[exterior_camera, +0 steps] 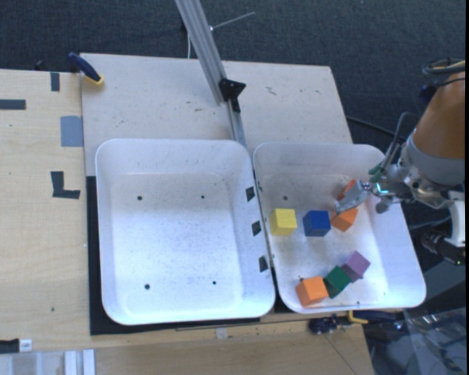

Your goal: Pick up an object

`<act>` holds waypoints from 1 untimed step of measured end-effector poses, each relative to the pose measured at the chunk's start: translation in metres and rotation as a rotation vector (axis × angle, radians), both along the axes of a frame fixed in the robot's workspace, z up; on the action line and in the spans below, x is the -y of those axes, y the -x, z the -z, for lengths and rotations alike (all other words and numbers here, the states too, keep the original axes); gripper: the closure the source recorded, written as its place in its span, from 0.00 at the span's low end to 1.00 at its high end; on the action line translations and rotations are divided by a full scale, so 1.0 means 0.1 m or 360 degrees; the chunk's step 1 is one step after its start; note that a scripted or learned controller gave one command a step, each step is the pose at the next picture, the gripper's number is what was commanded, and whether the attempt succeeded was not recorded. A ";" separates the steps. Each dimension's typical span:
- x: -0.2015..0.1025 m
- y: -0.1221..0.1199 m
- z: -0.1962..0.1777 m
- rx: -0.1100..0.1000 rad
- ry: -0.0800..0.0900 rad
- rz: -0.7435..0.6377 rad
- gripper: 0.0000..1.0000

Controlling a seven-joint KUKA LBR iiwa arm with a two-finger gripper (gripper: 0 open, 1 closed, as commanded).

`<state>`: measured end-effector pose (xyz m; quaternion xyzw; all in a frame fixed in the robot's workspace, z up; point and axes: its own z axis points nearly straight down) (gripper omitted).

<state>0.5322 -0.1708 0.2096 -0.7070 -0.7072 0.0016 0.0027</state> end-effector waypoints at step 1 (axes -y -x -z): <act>0.00 -0.01 -0.02 0.0007 0.0002 -0.0003 0.00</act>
